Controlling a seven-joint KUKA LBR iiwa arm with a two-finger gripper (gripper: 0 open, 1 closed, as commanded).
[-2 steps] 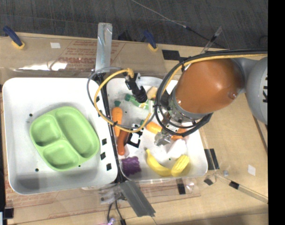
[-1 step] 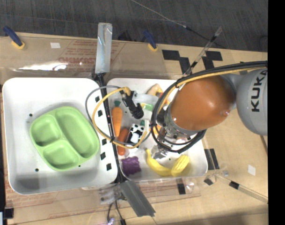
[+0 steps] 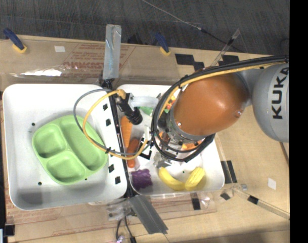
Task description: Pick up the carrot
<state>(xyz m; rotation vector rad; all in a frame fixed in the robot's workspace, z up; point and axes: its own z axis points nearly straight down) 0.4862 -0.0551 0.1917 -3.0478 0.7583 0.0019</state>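
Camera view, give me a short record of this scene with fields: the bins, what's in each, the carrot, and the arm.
bins: two white bins side by side, left bin, right bin
left bin contents: green divided tray
right bin contents: carrot, banana, yellow corn piece, purple item
carrot: lies along the right bin's left wall, partly crossed by a yellow cable
arm: grey arm with orange band, over the right bin's middle
gripper: hidden under the wrist, state unclear
carrot held: not visibly
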